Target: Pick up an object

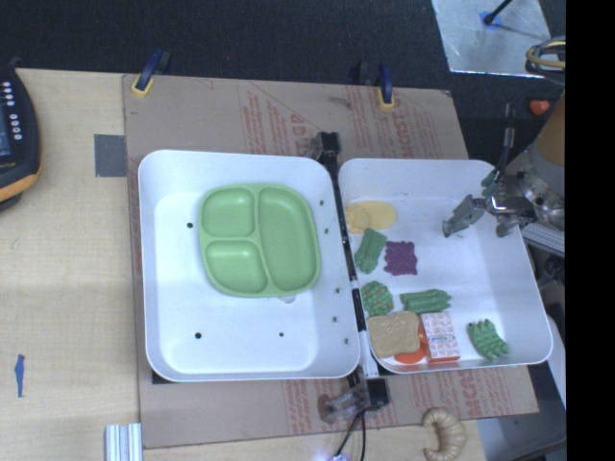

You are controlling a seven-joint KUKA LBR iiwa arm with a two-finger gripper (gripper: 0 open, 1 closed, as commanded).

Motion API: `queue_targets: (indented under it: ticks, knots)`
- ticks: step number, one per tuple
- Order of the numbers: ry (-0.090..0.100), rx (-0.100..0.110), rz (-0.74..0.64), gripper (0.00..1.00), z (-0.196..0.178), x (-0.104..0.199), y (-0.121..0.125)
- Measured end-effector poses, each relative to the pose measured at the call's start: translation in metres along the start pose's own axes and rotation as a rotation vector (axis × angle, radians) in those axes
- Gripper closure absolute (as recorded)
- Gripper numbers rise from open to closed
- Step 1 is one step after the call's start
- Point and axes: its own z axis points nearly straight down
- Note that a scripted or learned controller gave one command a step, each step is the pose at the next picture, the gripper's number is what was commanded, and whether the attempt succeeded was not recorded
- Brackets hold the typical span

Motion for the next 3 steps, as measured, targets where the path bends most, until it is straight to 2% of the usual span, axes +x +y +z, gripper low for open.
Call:
queue_targets:
  ticks: [1, 2, 3]
  knots:
    - [0.005, 0.011, -0.004, 0.0, 0.111, 0.054, -0.041]
    - [0.0, -0.008, -0.003, 0.0, 0.103, 0.071, 0.034]
    - [0.001, 0.006, 0.001, 0.0, 0.105, 0.071, -0.03]
